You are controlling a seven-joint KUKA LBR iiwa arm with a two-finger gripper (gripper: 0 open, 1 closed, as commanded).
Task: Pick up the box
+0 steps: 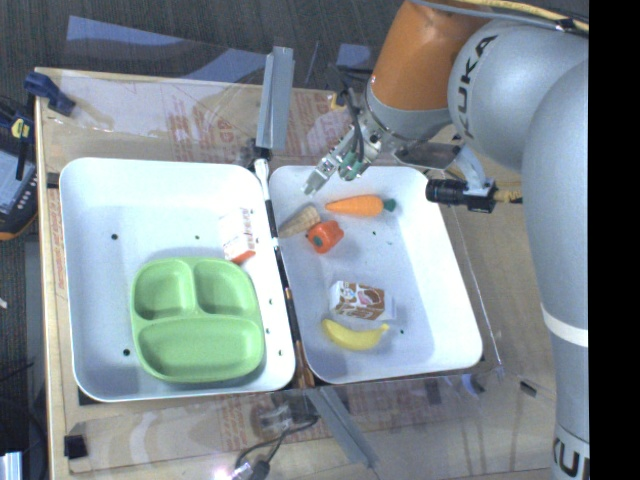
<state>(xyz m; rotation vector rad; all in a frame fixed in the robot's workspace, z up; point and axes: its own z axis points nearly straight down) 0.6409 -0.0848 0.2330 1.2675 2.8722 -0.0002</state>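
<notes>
Gripper (333,171) hangs over right bin's (450,308) top-left corner w/ fingers apart, holding nothing; box (359,301) sits btwn banana (354,335) & carrot (356,206).

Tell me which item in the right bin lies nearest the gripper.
The orange toy carrot with a green top, lying just below the gripper; the red piece, brown-and-white box and yellow banana lie farther down.
</notes>
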